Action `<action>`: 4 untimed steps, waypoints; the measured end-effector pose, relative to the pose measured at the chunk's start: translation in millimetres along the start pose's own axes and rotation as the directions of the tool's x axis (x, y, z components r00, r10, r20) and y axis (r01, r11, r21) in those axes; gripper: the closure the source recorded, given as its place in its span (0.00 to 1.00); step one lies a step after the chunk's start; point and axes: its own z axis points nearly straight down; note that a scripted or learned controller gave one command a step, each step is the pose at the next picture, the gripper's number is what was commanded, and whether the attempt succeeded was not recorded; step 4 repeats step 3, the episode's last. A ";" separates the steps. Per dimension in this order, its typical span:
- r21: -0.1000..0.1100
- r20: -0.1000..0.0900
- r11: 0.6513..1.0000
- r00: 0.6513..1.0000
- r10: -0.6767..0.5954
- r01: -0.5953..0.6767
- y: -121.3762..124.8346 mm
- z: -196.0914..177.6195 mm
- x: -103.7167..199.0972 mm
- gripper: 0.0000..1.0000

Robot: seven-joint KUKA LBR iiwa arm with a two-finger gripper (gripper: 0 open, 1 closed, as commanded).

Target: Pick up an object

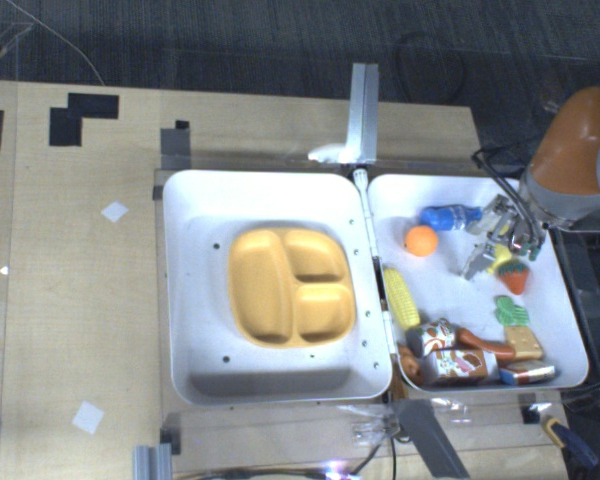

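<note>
Camera view: my gripper low in the right bin, over small toys

Camera view from above shows my gripper (500, 240) down in the right bin (570, 313), near its right wall. Just beneath it sits a small cluster: a yellow piece (502, 259) and a red-orange piece (515, 280), touching each other. My fingers (477, 265) reach in beside the yellow piece, but I cannot tell from this slant whether they are apart or together, or whether anything sits between them.

To the left of my gripper lies a blue bottle (448, 217), on its side, with an orange ball (421, 240) just beside and below it. Below the cluster is a green piece (512, 312), and below that a tan cracker-like block (525, 343). Along the bin's left wall lies a corn cob (401, 298), running lengthwise. At the near edge several things crowd together: a brown printed packet (450, 353) with a red sausage-shaped toy (485, 345) touching it.

The left bin (195, 298) holds a yellow divided tray (290, 285), roughly centred, with one long compartment and two smaller ones.

Both bins sit side by side on the pale wooden worktop (70, 288). My arm (575, 158), with its orange band, comes in from the right.
</note>
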 end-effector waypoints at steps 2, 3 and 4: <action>0.037 -0.024 0.955 0.955 0.295 -0.294 63.4 -0.7 0.2 0.00; 0.001 0.000 0.995 0.995 0.095 -0.095 7.4 -0.4 21.1 0.00; 0.001 0.000 0.995 0.995 0.095 -0.095 7.4 -0.4 21.1 0.00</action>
